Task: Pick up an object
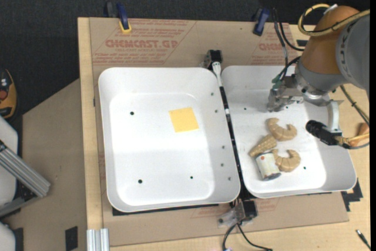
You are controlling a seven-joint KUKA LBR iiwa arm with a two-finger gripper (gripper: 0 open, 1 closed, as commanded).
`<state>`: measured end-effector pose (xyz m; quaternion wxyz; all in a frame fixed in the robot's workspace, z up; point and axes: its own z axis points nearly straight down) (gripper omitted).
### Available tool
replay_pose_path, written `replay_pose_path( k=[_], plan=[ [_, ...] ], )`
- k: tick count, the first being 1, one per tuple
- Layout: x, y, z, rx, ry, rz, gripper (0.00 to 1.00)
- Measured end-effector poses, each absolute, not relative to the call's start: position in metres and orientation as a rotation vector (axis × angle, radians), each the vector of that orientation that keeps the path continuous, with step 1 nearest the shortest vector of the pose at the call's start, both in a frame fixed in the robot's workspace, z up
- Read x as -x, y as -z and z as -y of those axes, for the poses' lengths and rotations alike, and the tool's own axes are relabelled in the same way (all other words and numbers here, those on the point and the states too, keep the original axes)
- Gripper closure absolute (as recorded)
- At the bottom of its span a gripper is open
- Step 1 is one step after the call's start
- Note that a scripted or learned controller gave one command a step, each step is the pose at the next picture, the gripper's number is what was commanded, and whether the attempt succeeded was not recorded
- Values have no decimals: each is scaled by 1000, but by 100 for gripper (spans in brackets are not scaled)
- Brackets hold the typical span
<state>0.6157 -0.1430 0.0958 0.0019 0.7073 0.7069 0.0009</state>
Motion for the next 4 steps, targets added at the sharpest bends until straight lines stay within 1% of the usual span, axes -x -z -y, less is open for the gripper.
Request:
replay_pose_path(
  k=[1,2,3,4],
  plan=[
    [-572,-84,151,-2228,5,-2223,100],
    [-607,-344,144,-2204,-18,-2212,100],
    [-584,-266,67,-2219,4,-2235,100],
    [-609,-269,145,-2223,1,-2211,100]
  ],
)
